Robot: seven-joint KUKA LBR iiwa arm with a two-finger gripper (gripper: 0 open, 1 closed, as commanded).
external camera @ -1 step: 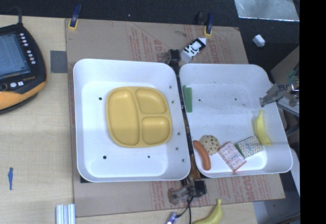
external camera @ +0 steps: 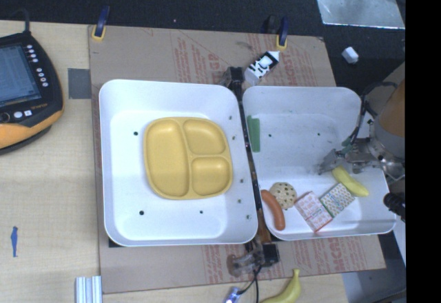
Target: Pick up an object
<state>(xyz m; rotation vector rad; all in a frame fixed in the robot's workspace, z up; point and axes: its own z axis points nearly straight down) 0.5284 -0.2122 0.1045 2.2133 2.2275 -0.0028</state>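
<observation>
In the right bin (external camera: 303, 112) a small yellow banana (external camera: 351, 182) lies near the right wall. A green-patterned packet (external camera: 337, 199) and a pink packet (external camera: 312, 211) lie beside it. A round cookie (external camera: 282, 192) and an orange sausage (external camera: 273, 209) rest at the bin's front left, and a green block (external camera: 254, 134) stands along its left wall. My gripper (external camera: 342, 160) hangs low over the right bin, just above and left of the banana. Nothing is seen held in it.
A yellow divided plate (external camera: 187, 157) lies in the left bin (external camera: 124, 219). On the bench are a teach pendant (external camera: 24, 91) at far left, a black-and-white object (external camera: 262, 65) behind the bins and a second banana (external camera: 286, 289) in front.
</observation>
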